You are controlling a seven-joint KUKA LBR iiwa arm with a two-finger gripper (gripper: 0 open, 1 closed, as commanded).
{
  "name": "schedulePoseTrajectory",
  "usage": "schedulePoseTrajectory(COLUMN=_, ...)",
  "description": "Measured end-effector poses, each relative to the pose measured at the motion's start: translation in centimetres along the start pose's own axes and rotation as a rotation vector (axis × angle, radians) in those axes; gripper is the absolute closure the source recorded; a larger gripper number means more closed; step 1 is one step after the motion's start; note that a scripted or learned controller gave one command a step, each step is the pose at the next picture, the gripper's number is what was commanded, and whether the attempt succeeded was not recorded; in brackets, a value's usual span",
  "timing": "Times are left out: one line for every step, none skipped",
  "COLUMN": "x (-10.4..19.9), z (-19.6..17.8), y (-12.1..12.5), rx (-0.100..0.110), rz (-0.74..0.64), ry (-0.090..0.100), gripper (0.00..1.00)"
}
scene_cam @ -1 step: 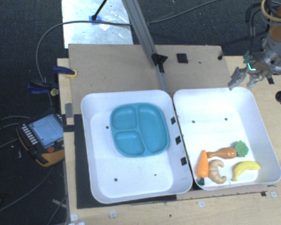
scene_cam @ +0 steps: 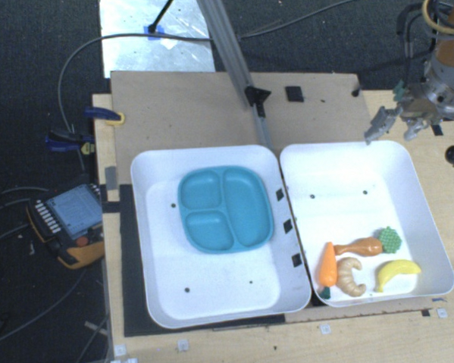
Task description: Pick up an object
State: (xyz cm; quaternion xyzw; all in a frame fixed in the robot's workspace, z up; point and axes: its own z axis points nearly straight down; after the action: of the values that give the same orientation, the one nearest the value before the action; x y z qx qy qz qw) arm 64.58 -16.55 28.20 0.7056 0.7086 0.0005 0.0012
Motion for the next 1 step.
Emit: schedulePoseTrajectory(x=-0.29, z=6.14, y=0.35, rx=0.005, rz=0.003, ry=0.001, gripper=0.0)
